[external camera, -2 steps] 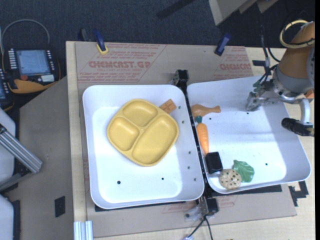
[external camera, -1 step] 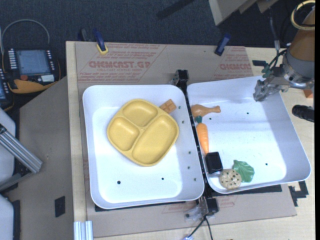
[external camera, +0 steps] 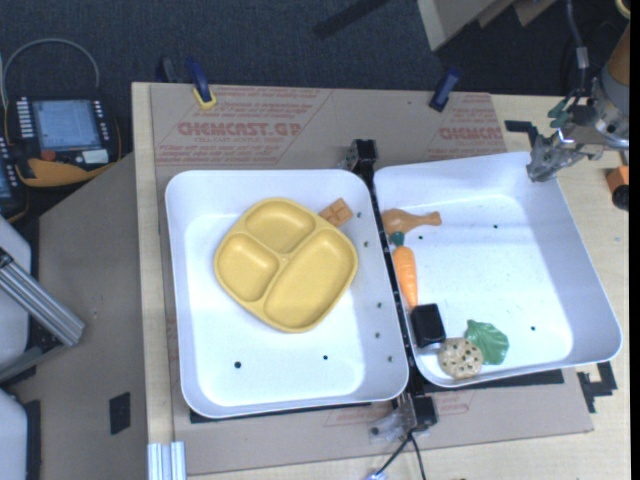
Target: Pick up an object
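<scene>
- Currently the approach step: gripper (external camera: 545, 163), jaw state impossible to tell, hovers at the right bin's (external camera: 560, 268) one o'clock corner.
- Next it must descend toward the carrot (external camera: 405, 276), at the bin's nine o'clock edge.

Floor: dark blue-grey carpet (external camera: 270, 18), 12 o'clock.
Bench top: brown protective board (external camera: 300, 118), printed lettering, centre.
Clamps: blue, one (external camera: 200, 83) at 11 o'clock, one (external camera: 444, 86) at 1 o'clock.
Pendant: screened handheld unit (external camera: 62, 133), 9 o'clock.
Frame: aluminium extrusion (external camera: 40, 303), 8 o'clock.

arm (external camera: 612, 88) cut off at right edge, small brown block (external camera: 337, 211) partly hidden behind yellow plate (external camera: 286, 264)
</scene>
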Action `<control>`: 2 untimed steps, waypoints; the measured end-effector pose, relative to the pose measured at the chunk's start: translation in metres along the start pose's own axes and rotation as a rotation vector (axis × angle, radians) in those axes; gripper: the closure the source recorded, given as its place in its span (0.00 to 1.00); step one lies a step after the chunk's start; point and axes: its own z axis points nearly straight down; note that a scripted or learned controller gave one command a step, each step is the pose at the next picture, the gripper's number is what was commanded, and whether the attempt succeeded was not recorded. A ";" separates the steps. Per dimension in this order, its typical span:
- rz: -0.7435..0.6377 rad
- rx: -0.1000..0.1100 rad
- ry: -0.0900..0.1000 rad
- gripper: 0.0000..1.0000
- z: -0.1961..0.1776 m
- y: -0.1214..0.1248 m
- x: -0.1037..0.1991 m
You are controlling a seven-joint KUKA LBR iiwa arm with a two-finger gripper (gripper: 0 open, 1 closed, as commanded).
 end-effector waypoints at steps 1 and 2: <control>0.000 0.003 0.001 1.00 -0.052 0.001 0.000; -0.001 0.011 0.004 1.00 -0.036 -0.007 0.044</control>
